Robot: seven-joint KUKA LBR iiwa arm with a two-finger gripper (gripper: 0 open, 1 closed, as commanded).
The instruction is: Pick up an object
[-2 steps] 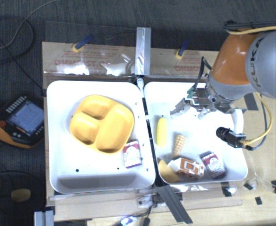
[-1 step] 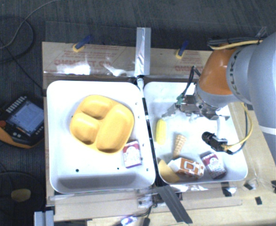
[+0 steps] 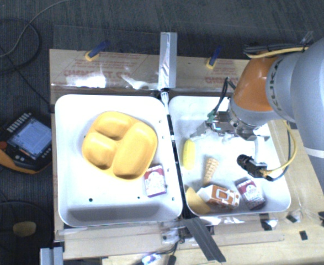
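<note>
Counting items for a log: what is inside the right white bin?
Right white bin: yellow oblong piece, ice-cream cone, orange-brown carton, dark red packet. The grey arm covers its upper part.

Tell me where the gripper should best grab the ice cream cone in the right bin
Probably across the wide top of the ice cream cone, coming straight down. It lies flat on the right bin floor with bare space on both sides, and the narrow tip offers little to pinch.
</note>
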